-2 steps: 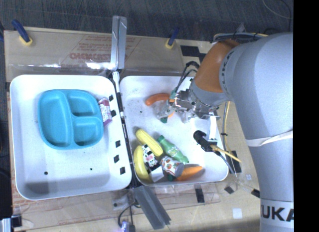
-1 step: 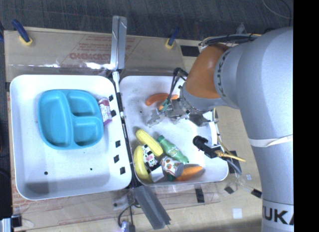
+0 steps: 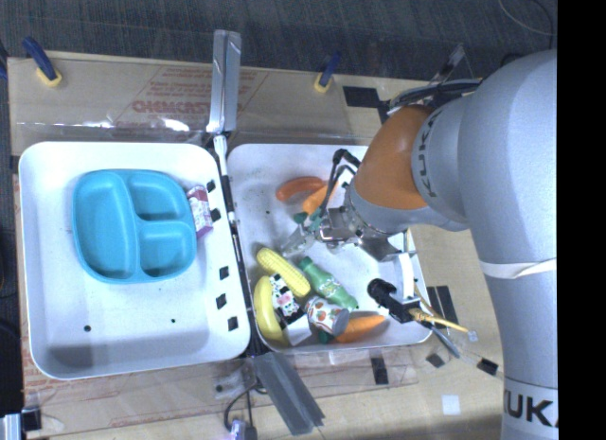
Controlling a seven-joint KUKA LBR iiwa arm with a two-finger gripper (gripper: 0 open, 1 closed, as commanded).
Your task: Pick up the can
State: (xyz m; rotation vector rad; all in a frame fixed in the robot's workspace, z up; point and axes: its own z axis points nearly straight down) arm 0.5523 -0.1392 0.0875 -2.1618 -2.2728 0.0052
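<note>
Landmark: the green bottle (image 3: 327, 282), lying aslant in the right bin (image 3: 260, 192).
Arm: grey, reaching in from the right and bowed over the right bin. Its orange band (image 3: 402, 168) is up and to the right of the green bottle.
Gripper (image 3: 305, 237): low in the bin, just beyond the green bottle's cap end, aimed down and to the left.
Grip: cannot tell whether it is spread or closed, as the metal parts blur together.
Can (image 3: 322, 316): just in front of the green bottle, near the bin's front wall. The bottle lies between it and the gripper.
Bananas (image 3: 281, 271): two, just left of the green bottle.
Front orange piece (image 3: 363, 326): to the front right of the green bottle, beside the can.
Far orange piece (image 3: 301, 187): beyond the green bottle, past the gripper.
Blue divided tray (image 3: 133, 223): well left of the green bottle, in the left bin (image 3: 123, 325).
</note>
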